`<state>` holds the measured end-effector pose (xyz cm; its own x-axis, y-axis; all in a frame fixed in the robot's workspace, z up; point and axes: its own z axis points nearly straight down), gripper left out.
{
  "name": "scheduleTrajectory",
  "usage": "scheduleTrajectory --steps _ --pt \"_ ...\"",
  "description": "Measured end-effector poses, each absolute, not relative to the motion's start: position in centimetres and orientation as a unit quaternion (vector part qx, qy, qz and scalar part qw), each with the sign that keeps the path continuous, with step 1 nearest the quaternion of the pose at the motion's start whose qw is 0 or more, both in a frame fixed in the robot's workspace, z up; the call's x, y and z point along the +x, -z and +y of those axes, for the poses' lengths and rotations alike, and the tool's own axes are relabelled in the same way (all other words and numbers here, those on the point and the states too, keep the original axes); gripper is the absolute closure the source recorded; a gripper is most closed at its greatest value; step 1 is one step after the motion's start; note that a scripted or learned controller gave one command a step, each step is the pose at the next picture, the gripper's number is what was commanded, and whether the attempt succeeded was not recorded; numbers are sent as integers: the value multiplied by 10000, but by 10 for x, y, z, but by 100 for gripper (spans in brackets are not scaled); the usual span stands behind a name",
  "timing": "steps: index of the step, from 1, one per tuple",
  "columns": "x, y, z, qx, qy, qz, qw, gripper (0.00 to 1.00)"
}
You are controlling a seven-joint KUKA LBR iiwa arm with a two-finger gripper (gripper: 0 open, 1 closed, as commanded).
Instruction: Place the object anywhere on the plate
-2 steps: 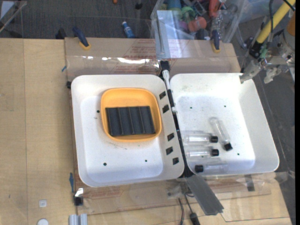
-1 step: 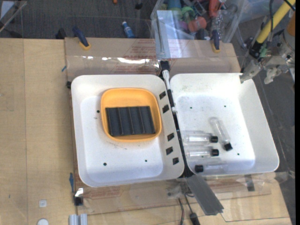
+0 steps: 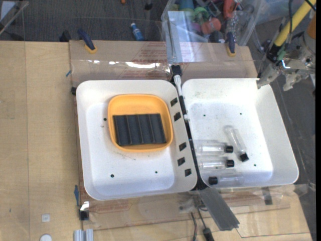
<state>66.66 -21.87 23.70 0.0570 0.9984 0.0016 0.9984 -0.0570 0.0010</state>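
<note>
Lying on the orange plate: 1 dark ridged block.

Robotics lab or test bench setup. Two white bins taped side by side on a plywood bench, blue clamps at its far edge, and a clear tub of mixed toys beyond it. Cables and rig hardware at far right corner.

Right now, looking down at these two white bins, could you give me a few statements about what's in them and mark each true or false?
1. The orange plate sits in the left bin. True.
2. A dark ribbed block lies on the plate. True.
3. The clear tubes lie in the left bin. False: they lie in the right bin.
4. The tubes have red caps. False: their caps are black.
5. A tube rests on the plate. False: all are in the right bin.
</note>
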Motion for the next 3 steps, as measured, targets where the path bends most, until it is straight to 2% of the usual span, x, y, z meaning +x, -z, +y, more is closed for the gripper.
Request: scheduleTrajectory --steps 1,3 --pt "668 -232 -219 -6607 0 -7507 5 0" --pt "667 -235 -223 -6821 13 -7312 -4 0"
